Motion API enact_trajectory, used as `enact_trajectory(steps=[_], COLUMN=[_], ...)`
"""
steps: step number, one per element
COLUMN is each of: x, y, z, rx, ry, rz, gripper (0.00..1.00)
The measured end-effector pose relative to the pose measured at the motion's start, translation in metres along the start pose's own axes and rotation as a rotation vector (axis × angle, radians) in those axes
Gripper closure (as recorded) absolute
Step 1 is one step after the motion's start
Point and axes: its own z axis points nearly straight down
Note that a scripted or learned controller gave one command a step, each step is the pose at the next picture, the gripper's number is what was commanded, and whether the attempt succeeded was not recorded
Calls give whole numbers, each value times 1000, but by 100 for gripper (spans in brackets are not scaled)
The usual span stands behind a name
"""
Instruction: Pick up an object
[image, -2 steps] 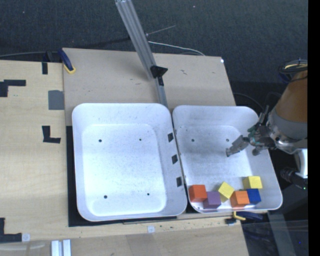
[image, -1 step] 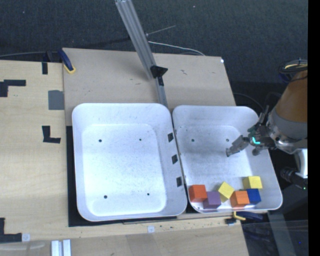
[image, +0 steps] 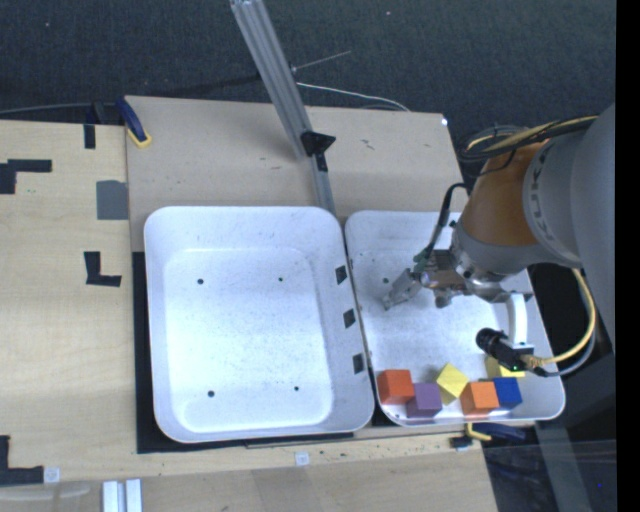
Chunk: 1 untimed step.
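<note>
Camera view: gripper (image: 400, 291) hangs in right bin (image: 400, 232), fingers spread and holding nothing, well apart from the blocks (image: 452, 389) clustered along its near wall.

Two bins are sitting side by side on the bench (image: 230, 150), the left bin (image: 160, 300) at nine o'clock of the right bin (image: 400, 235). Five blocks are lying in a row (image: 450, 390) along the right bin's six o'clock wall. The hand (image: 400, 290) is hanging over that bin's middle, at twelve o'clock of the blocks, well apart from them.
</note>
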Motion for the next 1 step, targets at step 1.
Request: enact_trajectory(steps=[1], x=[-5], y=[-1], z=[-13], rx=[-3], ry=[-3], rz=[5], gripper=[100])
